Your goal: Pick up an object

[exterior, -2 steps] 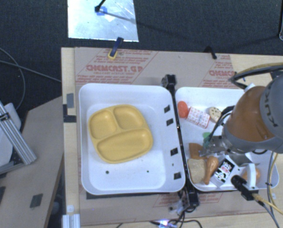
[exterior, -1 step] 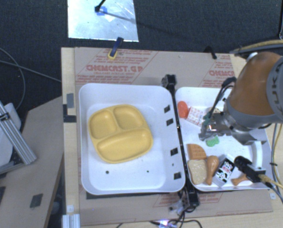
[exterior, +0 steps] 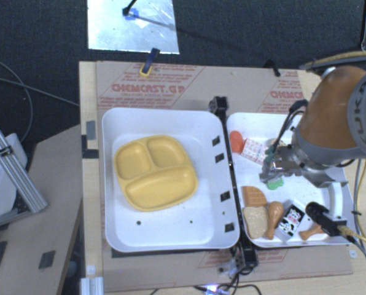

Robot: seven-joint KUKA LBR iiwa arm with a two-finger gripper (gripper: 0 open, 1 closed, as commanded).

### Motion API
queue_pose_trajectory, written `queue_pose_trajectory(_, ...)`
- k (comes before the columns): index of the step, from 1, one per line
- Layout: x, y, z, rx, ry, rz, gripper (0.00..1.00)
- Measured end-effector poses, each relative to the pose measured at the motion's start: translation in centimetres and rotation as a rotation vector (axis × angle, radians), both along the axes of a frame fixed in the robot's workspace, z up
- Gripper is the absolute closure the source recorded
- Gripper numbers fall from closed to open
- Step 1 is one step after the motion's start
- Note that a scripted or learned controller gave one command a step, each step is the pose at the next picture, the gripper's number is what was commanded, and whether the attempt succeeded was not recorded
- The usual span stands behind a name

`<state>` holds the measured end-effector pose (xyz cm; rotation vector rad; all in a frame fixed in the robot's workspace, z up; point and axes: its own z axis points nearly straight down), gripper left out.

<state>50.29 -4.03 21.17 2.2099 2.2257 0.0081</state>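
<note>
Drumstick point(exterior: 272, 216) at lower right, bread slice point(exterior: 254, 220) touching it. My claw point(exterior: 272, 172) hangs mid right bin point(exterior: 252, 120), finger state unclear. Yellow 3-compartment tray point(exterior: 155, 171) in left bin point(exterior: 118, 226).

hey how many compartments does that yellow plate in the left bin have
3. The yellow plate has two smaller compartments along its far side, one at left and one at right, and one long compartment along its near side.

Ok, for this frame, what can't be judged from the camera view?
- End effector: whether it is open or shut, blurred and seen from above.
- Green object: mostly covered by the end effector, identity unclear.
- Right bin: its far right part is covered by the arm.
- Small black-and-white item: print too small.
</note>
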Motion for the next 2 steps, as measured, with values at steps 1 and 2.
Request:
queue_pose_trajectory(1, 0.1, 0.0, 1.1, 0.000, -0.003, 0.005, 1.00)
queue_pose_trajectory(2, 0.3, 0.0, 2.1, 0.000, -0.006, 0.010, 1.00)
